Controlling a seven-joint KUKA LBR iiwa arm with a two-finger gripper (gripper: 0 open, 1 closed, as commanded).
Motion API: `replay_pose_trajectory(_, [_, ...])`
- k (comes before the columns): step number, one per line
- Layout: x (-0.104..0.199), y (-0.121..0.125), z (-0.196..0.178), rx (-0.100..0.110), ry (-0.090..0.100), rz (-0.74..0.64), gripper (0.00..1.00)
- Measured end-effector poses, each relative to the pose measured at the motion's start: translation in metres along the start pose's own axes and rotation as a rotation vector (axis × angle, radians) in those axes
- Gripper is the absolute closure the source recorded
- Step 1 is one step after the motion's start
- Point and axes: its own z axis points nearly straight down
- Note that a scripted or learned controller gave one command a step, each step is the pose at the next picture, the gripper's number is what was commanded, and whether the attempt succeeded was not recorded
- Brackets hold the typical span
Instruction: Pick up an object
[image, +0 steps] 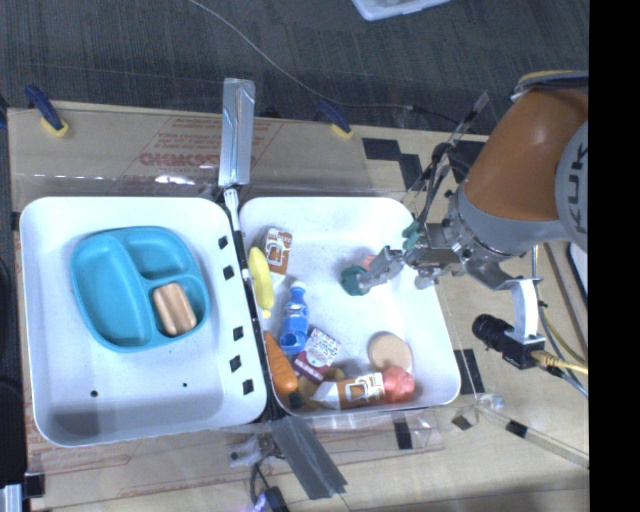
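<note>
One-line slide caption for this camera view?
Gripper reaches a teal object in the cluttered right bin; left bin holds a blue tray.

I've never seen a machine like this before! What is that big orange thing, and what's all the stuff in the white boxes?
It is a robot arm, seen by one camera looking down from above. Its pincer reaches into the right white bin, right beside a small teal round toy; I cannot tell if it grips it. That bin also holds a yellow plastic banana, a blue bottle and an orange carrot. The left white bin holds a blue divided plate with a brown bread roll.
</note>
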Motion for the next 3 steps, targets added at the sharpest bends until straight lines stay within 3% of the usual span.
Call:
replay_pose_trajectory(1, [0.011,0.017,0.141,0.011,0.003,-0.109,0.00])
replay_pose_trajectory(2, [0.035,0.009,0.190,-0.010,0.001,-0.086,0.00])
replay_pose_trajectory(3, [0.033,-0.001,0.188,-0.020,-0.002,-0.034,0.00])
